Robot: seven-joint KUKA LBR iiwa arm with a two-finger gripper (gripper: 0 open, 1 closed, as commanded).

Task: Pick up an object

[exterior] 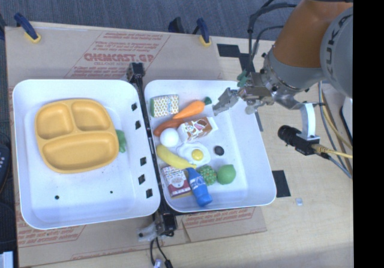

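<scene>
From where I stand, the tool hovers over the right bin's far right corner; whether it is open I cannot tell. The toy carrot lies just left of it, its long axis slanting toward the tool.

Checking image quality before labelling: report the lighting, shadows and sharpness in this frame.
Camera view: even, diffuse light, no strong glare on the white bins; soft shadows beneath the gripper and the yellow tray; the toys are slightly soft, with print on the small cartons unreadable; the orange arm band looks mildly blurred.
</scene>
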